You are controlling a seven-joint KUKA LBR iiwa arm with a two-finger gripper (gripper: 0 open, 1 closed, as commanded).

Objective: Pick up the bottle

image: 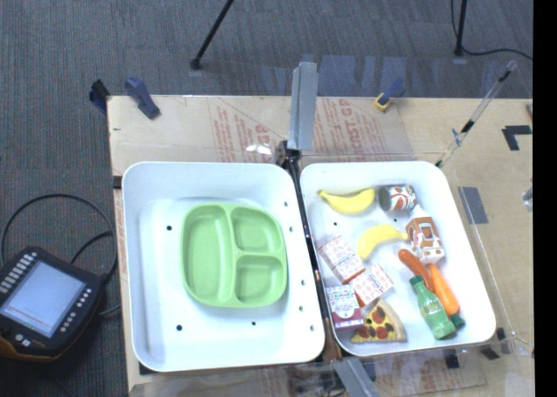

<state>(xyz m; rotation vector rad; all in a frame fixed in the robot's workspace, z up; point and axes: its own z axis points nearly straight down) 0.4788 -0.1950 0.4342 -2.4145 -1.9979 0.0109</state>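
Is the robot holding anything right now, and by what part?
Nothing is held: the small green plastic bottle lies untouched in the right white bin.

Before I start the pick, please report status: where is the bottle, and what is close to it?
Green bottle lying in right bin, near front right corner. Carrot against its right side. Pizza slice to its left, apart.

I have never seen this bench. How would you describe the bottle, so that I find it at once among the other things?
Look in the right-hand shallow white bin, at its near right corner. There the small green plastic bottle lies on its side, beside the orange toy carrot and right of the toy pizza slice. It is the single green thing in this bin, with a red label around its middle.
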